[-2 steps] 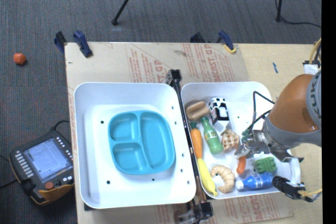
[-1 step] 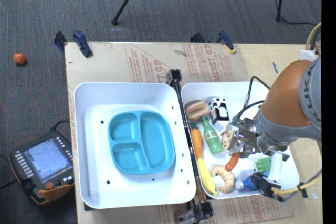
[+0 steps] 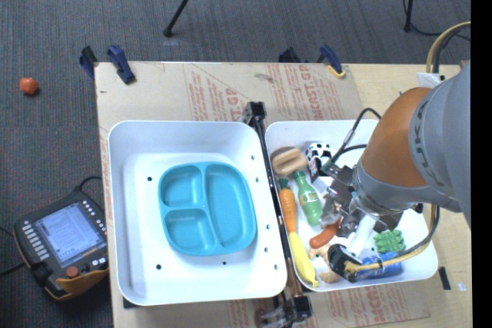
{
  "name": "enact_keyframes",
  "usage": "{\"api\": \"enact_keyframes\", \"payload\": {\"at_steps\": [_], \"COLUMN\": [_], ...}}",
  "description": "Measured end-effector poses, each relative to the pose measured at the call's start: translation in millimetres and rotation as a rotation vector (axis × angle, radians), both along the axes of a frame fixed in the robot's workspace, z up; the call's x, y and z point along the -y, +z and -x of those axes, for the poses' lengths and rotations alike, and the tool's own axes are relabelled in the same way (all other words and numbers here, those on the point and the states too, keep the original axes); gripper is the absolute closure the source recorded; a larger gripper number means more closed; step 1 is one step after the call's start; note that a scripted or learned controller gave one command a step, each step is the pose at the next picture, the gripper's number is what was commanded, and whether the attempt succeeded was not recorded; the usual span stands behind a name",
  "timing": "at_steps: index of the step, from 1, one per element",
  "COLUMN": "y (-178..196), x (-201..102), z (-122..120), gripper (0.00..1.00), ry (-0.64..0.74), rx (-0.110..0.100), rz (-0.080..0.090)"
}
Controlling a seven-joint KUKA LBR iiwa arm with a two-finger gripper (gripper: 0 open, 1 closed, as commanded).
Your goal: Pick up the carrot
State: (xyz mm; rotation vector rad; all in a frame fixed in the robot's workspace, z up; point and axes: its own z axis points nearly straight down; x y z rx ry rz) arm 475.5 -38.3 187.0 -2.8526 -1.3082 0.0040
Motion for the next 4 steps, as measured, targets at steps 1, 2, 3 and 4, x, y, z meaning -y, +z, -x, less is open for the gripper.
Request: {"api": "enact_keyframes", "payload": {"at_steps": [1,2,3,4], "y": [0,0,0,0], "x": [-30,-30,-50,-50], "z": [0,0,-36,-35], "gripper": [1.0,0.0,0.0,0.0], "ry": [-0.148,-0.147,0.074,0.075], "rx": [0.0,-0.001,0.0,-0.001], "rz": [0.001,0.001,0.001,0.001]}}
